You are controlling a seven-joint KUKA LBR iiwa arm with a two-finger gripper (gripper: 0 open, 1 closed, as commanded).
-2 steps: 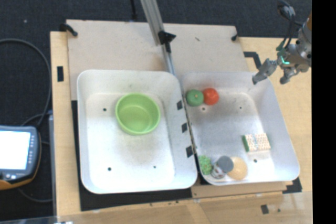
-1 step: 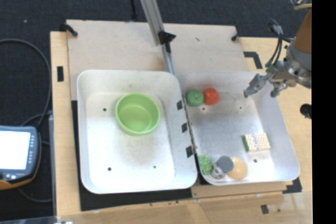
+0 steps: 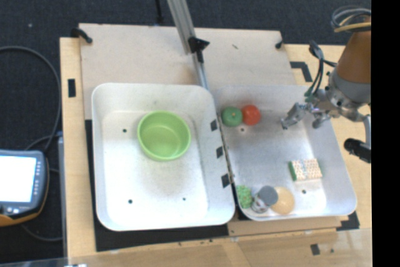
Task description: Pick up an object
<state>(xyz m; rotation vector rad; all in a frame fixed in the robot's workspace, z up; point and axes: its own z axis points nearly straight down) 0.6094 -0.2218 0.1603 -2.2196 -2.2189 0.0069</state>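
Fingers (image 3: 304, 114): you see them spread, holding nothing, above the right bin (image 3: 334, 162) | green ball (image 3: 232, 116); red ball (image 3: 251, 114): touching, left of fingers, well apart.

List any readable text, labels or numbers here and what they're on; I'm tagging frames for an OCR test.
None can be read.
Pendant screen: lit white, any text washed out.
Patterned block: checkered dots, no letters made out.
Green bowl, the balls and the gripper: no visible markings.
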